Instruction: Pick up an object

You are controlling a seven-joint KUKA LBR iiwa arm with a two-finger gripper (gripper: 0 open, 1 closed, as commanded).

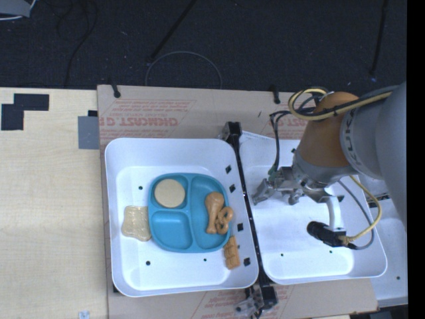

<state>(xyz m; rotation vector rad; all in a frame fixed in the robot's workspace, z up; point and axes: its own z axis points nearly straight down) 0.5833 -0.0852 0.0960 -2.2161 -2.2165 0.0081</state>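
Blue tray (174, 234), tan pretzel (218, 212), white bins (126, 271), orange-banded grey arm (345, 141)

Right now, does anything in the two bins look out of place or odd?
Two food pieces lie off the blue tray in the left bin: a pale piece against its left edge and a small orange-brown piece by its lower right corner. The round piece and pretzel sit in compartments.

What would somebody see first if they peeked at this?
Probably the bright blue divided plate in the left bin, with a round tan cracker and a pretzel in its compartments. Next, the big grey arm with its orange band, reaching over the right bin.
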